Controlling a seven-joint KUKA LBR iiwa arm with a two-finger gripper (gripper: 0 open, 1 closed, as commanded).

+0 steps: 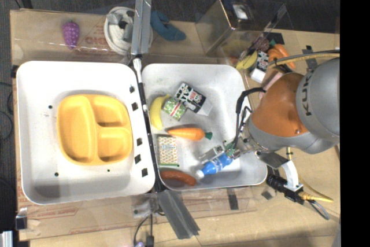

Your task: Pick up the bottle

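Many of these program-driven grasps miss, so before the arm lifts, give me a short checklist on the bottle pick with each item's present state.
1. Bottle is in the right bin, near its front wall: ok.
2. Gripper is over the bottle's upper end: ok.
3. Bottle is seen between the fingers: cannot tell, the gripper body covers that spot.
4. Neighbours are clear of the bottle: not ok, the red item lies right beside its blue end; the carrot is apart.
5. Bottle is lifted off the bin floor: not ok, it appears to lie flat.
6. Yellow tray in the left bin is away from the arm's path: ok.
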